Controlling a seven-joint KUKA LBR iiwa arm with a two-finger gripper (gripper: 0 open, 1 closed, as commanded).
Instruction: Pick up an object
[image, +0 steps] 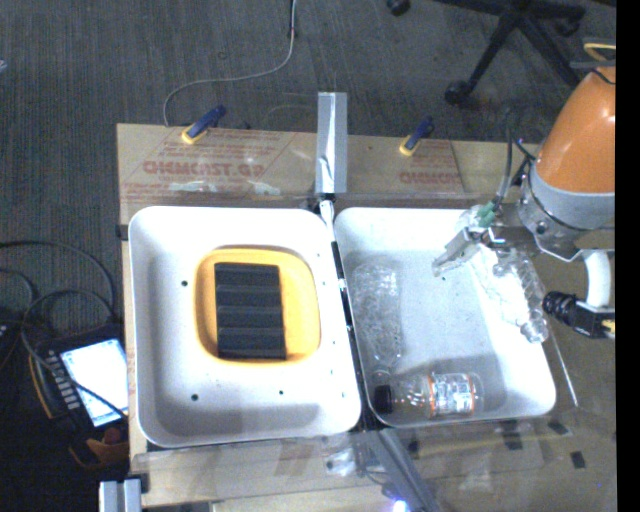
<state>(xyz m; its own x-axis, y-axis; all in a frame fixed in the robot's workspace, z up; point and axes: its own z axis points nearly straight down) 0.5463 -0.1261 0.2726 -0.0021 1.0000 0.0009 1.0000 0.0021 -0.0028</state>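
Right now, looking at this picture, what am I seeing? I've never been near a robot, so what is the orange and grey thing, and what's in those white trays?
One camera looks down on a bench at a slant. The orange and grey shape is a robot arm reaching in from the right. Its gripper hangs over the right bin, with nothing visibly held. That bin holds two clear plastic bottles: one along the left wall, one with an orange label at the front. The left bin holds a yellow tray with a dark ridged insert.

Both white bins (150, 330) are looking like smooth, matt plastic. The yellow tray (305, 310) is showing a soft sheen around its ridged black insert (248, 310). Two clear plastic bottles (378, 305) are glinting glossy. The tabletop (230, 170) is showing bare, dull wood; the floor (100, 60) is looking like rough grey carpet.
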